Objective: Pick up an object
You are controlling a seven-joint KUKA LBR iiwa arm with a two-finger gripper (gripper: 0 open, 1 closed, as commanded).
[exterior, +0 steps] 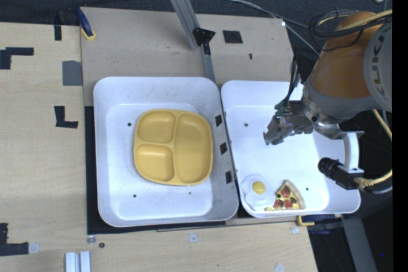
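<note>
A toy fried egg (257,188) and a toy pizza slice (288,196) lie side by side at the front edge of the right bin (248,105). My gripper (276,132) hangs over the middle of that bin, well behind both toys and apart from them. Its dark fingers point down and to the left, and nothing shows between them. A yellow three-compartment plate (173,146) rests in the middle of the left bin (115,137), with nothing in its compartments.
A grey metal pole (182,0) slants down from the top to the gap between the bins. The arm's orange band (341,67) and cables crowd the right bin's far right side. Wooden bench surface surrounds the bins.
</note>
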